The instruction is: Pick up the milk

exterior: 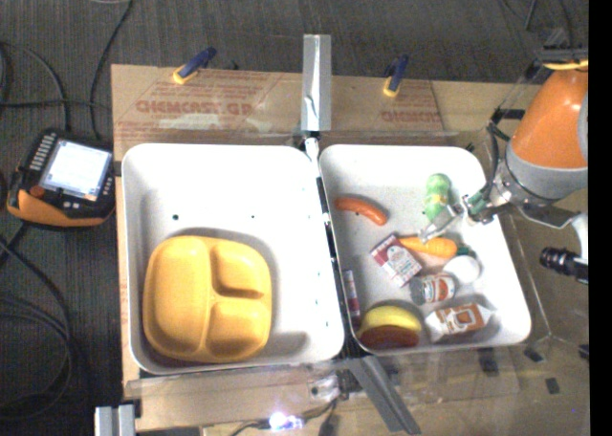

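Left bin (134, 185): holds one yellow sectioned tray (207, 297), lying in the near left part, with three compartments visible.

Right bin (402, 162): holds a cluster of toy groceries. A red-orange sausage (360, 207) lies toward the far left. A green bottle-shaped item (438, 191) sits toward the far right. A carrot (430, 247) lies mid-bin, just beside a small red and white packet (391, 260). A small can (432, 288) sits nearer, with a white rounded item (465, 268) just beside it on the right. The milk carton (459, 319), white with an orange-red panel, lies on its side in the near right corner. A yellow and dark red rounded item (389, 325) sits at the near wall, left of the carton. A thin reddish stick-like item (351, 293) lies along the left wall.

Gripper (442, 224): over the right bin's right side, above the carrot and near the green item, well apart from the milk carton. Jaw state cannot be determined; the fingers are too small and blurred.

Writing: faint red print on the cardboard sheet (191, 109) beyond the bins, not legible. Packet and carton labels cannot be read.

A handheld pendant (65, 179) with a lit screen lies left of the bench.
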`<state>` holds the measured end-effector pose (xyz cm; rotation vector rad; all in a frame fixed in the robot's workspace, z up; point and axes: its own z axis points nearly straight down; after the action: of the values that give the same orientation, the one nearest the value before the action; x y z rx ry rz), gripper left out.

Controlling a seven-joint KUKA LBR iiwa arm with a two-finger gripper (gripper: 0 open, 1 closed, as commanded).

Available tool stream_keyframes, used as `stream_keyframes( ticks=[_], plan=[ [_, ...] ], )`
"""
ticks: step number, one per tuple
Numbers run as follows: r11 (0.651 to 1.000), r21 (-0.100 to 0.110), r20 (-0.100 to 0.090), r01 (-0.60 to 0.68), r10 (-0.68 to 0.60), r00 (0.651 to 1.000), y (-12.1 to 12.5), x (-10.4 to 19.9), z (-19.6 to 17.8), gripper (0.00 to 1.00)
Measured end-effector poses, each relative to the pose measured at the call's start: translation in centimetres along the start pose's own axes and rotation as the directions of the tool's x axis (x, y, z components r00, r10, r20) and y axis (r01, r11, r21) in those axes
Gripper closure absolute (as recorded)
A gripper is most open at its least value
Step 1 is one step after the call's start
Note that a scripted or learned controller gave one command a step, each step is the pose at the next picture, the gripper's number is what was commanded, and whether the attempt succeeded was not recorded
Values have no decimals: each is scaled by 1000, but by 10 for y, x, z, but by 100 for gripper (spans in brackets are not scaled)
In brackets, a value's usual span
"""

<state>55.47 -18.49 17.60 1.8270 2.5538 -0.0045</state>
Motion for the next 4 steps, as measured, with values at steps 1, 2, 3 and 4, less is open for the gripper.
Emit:
stream_keyframes(
  ticks=[1, 2, 3, 4],
  plan=[
    [956, 0, -1, 293, -293, 956, 0, -31, 34, 0],
    [932, -12, 13, 362, -362, 932, -42, 0, 85, 0],
    [995, 1, 1, -102, 102, 995, -16, -26, -83, 0],
    [997, 2, -3, -78, 78, 997, -68, -15, 14, 0]
  ],
)
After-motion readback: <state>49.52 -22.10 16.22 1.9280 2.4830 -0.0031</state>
